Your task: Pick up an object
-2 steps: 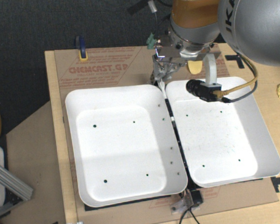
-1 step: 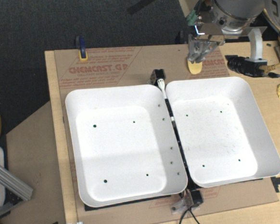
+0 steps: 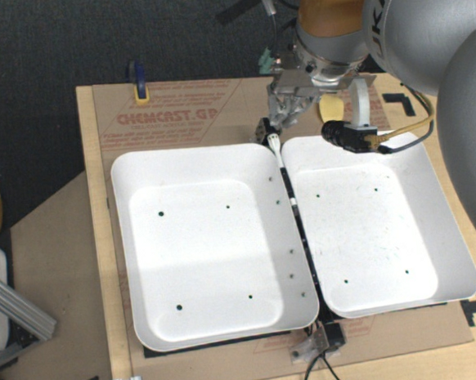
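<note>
My gripper (image 3: 286, 107) hangs over the far edge of the bench, just beyond the spot where the two white bins meet. It sits below the orange wrist band (image 3: 330, 10). A small pale yellow piece (image 3: 331, 107) shows right of the gripper, above the far rim of the right bin (image 3: 441, 218). I cannot tell whether it is held or is part of the arm. A black connector with a cable (image 3: 350, 135) hangs from the wrist over that rim.
The left bin (image 3: 125, 235) lies beside the right one on a brown board (image 3: 183, 116). A blue clamp (image 3: 137, 80) stands at the board's far left edge. The grey arm (image 3: 447, 37) covers the upper right. Cables (image 3: 320, 347) lie at the front edge.
</note>
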Robot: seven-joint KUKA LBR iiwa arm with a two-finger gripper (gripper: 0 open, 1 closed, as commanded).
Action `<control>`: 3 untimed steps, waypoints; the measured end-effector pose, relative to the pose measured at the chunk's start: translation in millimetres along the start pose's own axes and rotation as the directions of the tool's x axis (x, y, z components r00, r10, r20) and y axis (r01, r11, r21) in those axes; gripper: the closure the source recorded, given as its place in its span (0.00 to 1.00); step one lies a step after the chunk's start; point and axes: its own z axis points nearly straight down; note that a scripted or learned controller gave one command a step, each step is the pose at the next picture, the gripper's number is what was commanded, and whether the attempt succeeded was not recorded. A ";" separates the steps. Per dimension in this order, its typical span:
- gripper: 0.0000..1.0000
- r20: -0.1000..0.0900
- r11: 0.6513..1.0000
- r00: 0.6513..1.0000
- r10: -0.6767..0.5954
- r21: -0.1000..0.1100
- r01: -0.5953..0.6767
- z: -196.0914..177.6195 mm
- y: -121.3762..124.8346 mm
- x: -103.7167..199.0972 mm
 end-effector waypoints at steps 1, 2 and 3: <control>1.00 0.002 1.000 1.000 0.006 -0.013 -0.006 -51.4 -0.3 -38.5; 1.00 -0.002 1.000 1.000 -0.005 0.002 0.005 20.6 -1.8 51.9; 1.00 0.002 1.000 1.000 0.007 -0.014 -0.007 -28.5 0.2 -2.5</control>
